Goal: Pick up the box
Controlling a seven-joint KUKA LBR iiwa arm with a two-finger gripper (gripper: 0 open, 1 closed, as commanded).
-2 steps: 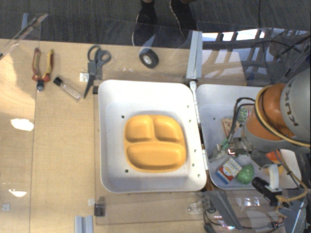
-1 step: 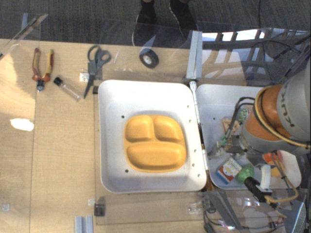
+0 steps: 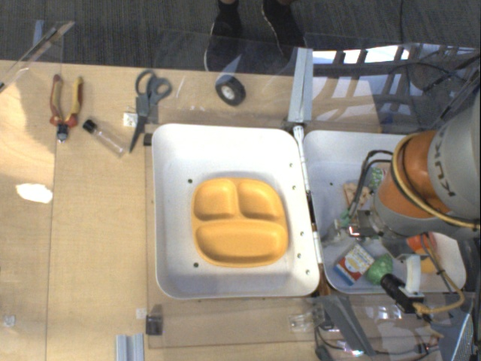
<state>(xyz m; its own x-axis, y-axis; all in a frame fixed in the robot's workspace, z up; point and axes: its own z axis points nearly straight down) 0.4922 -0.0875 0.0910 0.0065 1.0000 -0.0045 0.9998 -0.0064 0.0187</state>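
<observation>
Bench (image 3: 90, 262) of pale wood, two white bins, arm over the right one.

Pliers (image 3: 65, 105), scissors (image 3: 147, 105) and a tape roll (image 3: 230, 90) lie along the far edge. Left bin (image 3: 173, 269) holds a yellow sectioned tray (image 3: 240, 221). Right bin (image 3: 331, 164) holds the box (image 3: 356, 260), near its front edge beside a green object (image 3: 380, 266), under the arm (image 3: 432, 175). Finger state cannot be told.

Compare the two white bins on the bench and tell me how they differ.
The left bin holds one yellow compartment tray; the right bin holds several small cluttered items, including a small box. The left bin lies in open view; the right bin is partly covered by the arm. Both are shallow, white and round-cornered.
</observation>
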